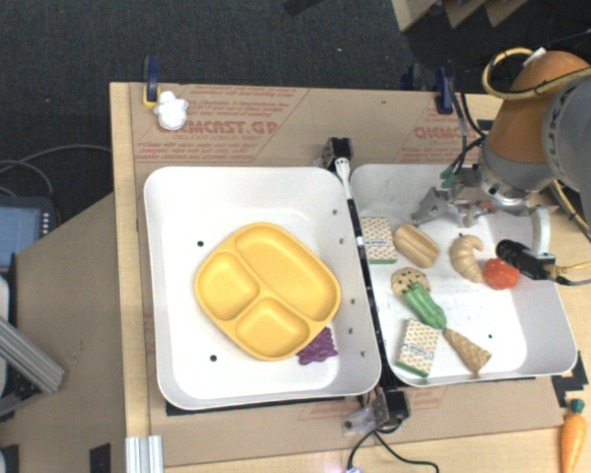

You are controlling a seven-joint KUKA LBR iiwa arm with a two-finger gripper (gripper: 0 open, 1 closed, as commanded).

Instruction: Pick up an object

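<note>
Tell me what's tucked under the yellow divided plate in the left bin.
A purple grape bunch pokes out from beneath the yellow plate's lower right edge, lying on the left bin floor. How far it reaches beneath is covered, as is anything else there.

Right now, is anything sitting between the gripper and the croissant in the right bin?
Nothing visible does. The gripper hangs at the far side of the right bin, and the croissant lies just in front of it, with bare white floor between.

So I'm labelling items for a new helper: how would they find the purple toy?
Look in the left white bin, which holds a yellow divided plate. At the plate's near right corner lies the bunch of purple grapes, the sole purple item on the bench.
</note>
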